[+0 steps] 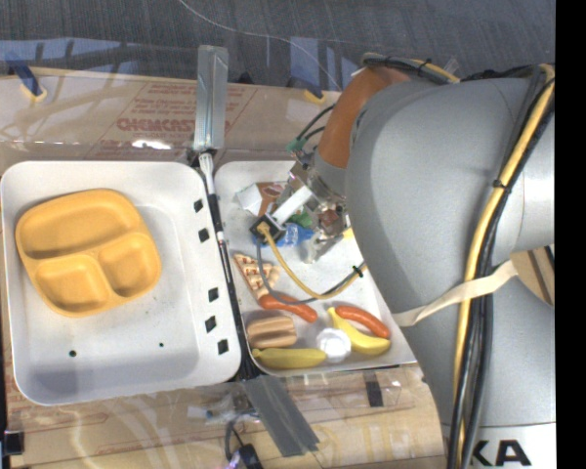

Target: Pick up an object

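Note:
My gripper (324, 234) is down in the upper part of the right bin (231, 186), with the grey arm covering most of that bin's right side. Toy food lies around it. A small blue piece (293, 233) sits just left of the gripper, and a brown piece (270, 193) and a white crumpled piece (248, 199) lie at the bin's top left. A pizza slice (254, 274) lies lower on the left. At the near end are a red sausage (289, 307), a hot dog bun (272, 332), a banana (291, 358), a white cup (330, 343) and a second sausage (361, 319).
The left bin (39, 379) holds a yellow compartment tray (88, 247) in its upper left, with bare white floor below and right of it. A metal divider strip (211, 96) stands between the bins at the back. Cardboard surrounds both bins.

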`<state>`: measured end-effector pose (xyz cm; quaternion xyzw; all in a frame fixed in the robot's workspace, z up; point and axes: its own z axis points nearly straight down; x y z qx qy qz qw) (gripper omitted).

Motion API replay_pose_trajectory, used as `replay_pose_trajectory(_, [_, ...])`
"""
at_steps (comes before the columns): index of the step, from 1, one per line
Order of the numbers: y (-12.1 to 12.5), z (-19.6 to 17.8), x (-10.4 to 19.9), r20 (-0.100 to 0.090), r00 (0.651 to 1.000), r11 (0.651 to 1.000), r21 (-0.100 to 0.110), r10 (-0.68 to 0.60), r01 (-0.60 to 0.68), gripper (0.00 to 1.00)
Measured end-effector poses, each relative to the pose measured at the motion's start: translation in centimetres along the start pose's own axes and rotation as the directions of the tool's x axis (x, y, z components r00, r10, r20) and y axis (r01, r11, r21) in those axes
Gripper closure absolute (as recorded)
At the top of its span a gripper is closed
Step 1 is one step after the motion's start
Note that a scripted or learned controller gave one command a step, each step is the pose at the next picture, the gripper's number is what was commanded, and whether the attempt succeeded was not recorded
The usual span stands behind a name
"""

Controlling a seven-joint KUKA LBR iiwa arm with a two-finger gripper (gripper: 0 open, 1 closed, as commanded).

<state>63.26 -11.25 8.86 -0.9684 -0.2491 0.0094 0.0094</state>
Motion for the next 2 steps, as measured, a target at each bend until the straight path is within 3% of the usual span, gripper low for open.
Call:
replay_pose_trajectory(1, [-1.1,0.0,0.9,0.003,0.979,0.979,-0.01,0.203,-0.203,0.0])
replay_pose_trajectory(2, [-3.5,-2.2,-2.4,-0.007,0.999,0.999,-0.015,0.051,-0.051,0.0])
